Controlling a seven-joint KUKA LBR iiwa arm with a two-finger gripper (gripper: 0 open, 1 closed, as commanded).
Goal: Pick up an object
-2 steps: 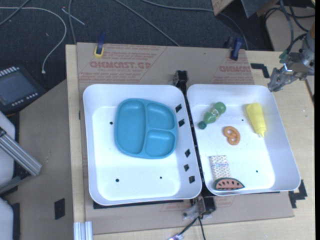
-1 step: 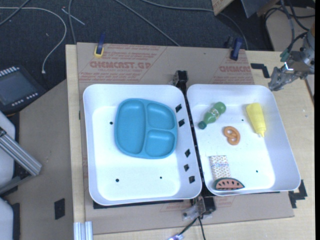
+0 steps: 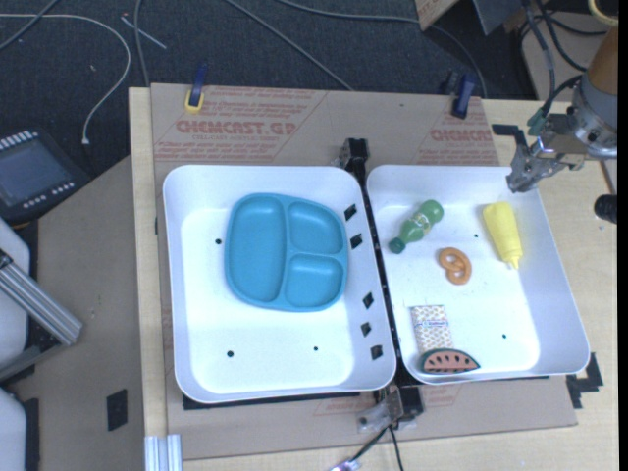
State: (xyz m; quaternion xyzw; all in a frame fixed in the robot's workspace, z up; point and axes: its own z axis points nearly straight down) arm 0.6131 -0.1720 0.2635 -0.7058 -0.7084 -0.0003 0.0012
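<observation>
- White and shallow, 2 plastic bins sit side by side on the bench: the left bin and the right bin.
- A light blue plastic plate with 3 compartments lies flat in the left bin, toward its far half.
- In the right bin lie 5 small things: a green bottle-shaped toy at the far left, a yellow squeeze bottle on its side at the far right, an orange pretzel-shaped piece between them and slightly nearer, a small patterned packet, and a watermelon slice toy touching the near rim.
- The metal two-finger gripper hangs over the right bin's far right corner, just beyond the yellow bottle, with nothing between its fingers; whether they are apart or together I cannot tell.
</observation>
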